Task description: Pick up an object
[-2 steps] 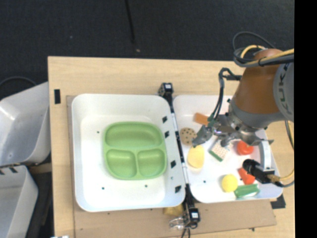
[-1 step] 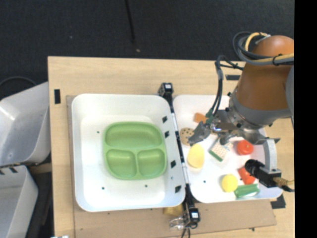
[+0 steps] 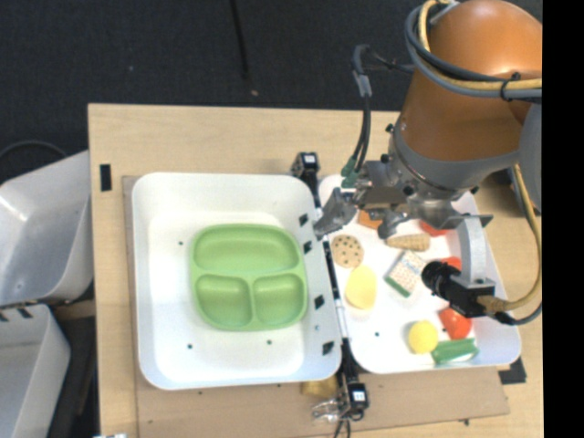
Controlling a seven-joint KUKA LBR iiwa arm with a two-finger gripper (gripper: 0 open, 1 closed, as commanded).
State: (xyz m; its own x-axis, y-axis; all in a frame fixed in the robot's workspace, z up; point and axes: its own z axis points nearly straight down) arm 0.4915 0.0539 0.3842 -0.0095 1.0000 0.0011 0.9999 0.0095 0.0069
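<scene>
My gripper [image 3: 367, 210] hangs low over the far-left part of the right bin [image 3: 388, 359], under the big orange and grey wrist. An orange piece [image 3: 370, 215] shows right beneath it; whether it is held is unclear. Just in front lie a round speckled cookie [image 3: 346, 250], a tan bread-like piece [image 3: 408, 241] and a small white and green box [image 3: 404, 272]. A pale yellow fruit [image 3: 361, 286] lies nearer the bin's middle. A yellow ball [image 3: 422, 337], a green item [image 3: 453, 351] and a red-orange item [image 3: 454, 320] sit at the front right.
The left bin [image 3: 164, 354] holds a green divided plate [image 3: 248, 275]. A black cable fitting [image 3: 447, 281] from the arm hangs over the right bin. The wooden bench [image 3: 109, 135] surrounds both bins, with a white container [image 3: 36, 235] off its left edge.
</scene>
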